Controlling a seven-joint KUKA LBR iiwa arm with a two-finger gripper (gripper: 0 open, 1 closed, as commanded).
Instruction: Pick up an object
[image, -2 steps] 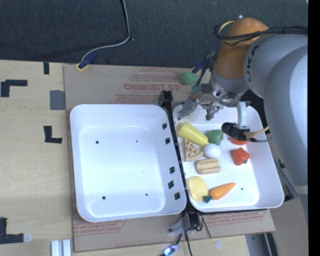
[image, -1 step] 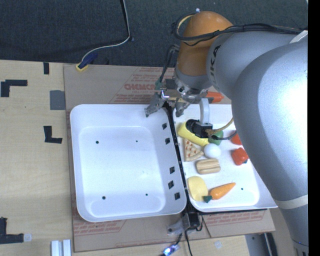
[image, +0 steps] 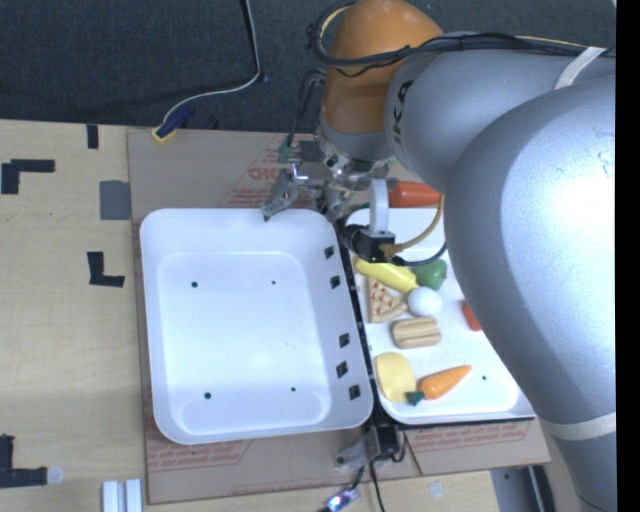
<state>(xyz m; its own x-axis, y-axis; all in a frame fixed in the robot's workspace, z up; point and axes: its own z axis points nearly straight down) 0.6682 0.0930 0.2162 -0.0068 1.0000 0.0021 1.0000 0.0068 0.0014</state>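
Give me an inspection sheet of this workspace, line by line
Surface: wooden bench with a cardboard sheet under two white bins.
Job's things: right bin holds toy food: banana, white egg, bread roll, carrot, waffle piece.
Clutter: black tape marks on the bench.
Grippers: gripper above the far rim of the left bin, nothing seen between its fingers.
Cables: black cable across the dark backdrop.
Surroundings: dark backdrop behind the bench.

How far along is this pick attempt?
Nothing looks picked yet. The end effector sits at the far rim of the left bin with no object visible in it. The carrot, banana and other toys lie in the right bin, ungrasped.
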